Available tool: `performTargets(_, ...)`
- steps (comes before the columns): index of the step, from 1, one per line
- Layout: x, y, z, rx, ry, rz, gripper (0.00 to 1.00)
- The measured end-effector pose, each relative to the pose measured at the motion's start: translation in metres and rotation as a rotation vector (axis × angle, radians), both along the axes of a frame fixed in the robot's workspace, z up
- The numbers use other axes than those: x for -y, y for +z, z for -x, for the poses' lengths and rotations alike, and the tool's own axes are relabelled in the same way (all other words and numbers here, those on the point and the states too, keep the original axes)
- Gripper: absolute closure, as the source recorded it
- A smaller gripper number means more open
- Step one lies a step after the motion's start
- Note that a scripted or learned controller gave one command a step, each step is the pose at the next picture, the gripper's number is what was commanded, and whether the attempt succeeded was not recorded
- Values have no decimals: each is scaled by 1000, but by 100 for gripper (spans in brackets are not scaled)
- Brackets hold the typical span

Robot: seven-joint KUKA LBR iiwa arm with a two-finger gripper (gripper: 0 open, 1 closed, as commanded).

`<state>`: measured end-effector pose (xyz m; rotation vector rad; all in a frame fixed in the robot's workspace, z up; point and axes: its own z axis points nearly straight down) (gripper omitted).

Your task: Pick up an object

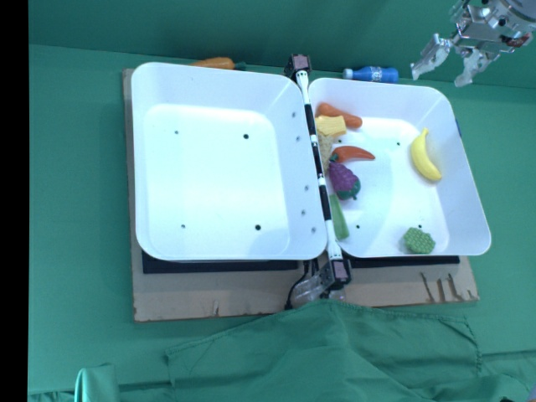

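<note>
Above the right bin (469,224) — tool (448,64) spread wide (arm cut off), banana (425,157) below.

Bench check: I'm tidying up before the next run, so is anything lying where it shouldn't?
Yes. A blue bottle lies on its side on the green cloth just behind the right bin, and an orange toy lies behind the left bin. Both are outside the bins; the other toys, like the banana, sit inside the right one.

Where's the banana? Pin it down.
The banana lies in the right bin, near its right wall, apart from the toys heaped along the divider.
</note>
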<state>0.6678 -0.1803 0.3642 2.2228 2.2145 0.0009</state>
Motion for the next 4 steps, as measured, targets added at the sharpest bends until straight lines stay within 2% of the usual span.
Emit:
performTargets(1,-10,-103,9,-8,-1,-2,0)
performTargets(2,5,-171,27,8,2,2,0)
performTargets(3,6,-160,26,10,-2,5,100)
performTargets(4,6,-160,26,9,-2,5,0)
